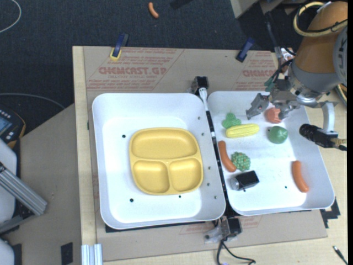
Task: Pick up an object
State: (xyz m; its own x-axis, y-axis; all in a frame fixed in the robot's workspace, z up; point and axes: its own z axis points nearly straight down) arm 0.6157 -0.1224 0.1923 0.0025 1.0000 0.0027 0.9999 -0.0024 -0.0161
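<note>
Tomato point(272, 115) — a small orange-red one — sits between the spread jaws of the gripper point(270, 107), over the right bin point(317, 195); whether they touch it I cannot tell. A green ball point(277, 134) lies just below the jaws, a corn cob point(242, 130) beside them to the left, a sausage point(299, 176) well below — the yellow tray point(165, 160) far left.

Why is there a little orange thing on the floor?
That small orange piece lies on the dark floor beyond the bench, far from the toy food in the right bin. It looks like a sausage that escaped. The claw hovers over the bin.
</note>
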